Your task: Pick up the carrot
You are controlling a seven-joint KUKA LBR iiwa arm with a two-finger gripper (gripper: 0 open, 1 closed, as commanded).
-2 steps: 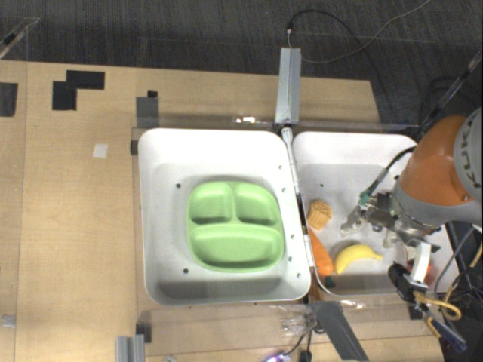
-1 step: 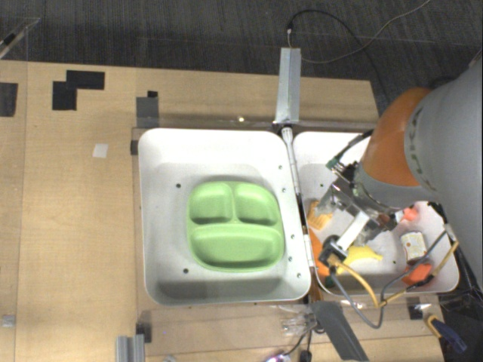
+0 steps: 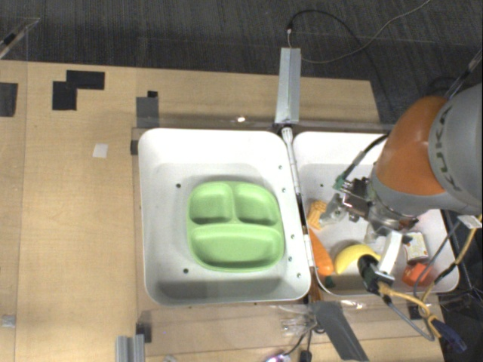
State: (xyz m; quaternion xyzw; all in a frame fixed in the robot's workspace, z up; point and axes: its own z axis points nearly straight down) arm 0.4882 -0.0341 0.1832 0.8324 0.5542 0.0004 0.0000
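overhead camera, slanted down (both bins [image 3: 219, 149] framed)

Bright, even overhead light; soft shadows, mild blur.

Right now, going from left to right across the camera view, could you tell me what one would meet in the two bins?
Green divided plate → carrot → lemon → small orange object, partly hidden by the arm.
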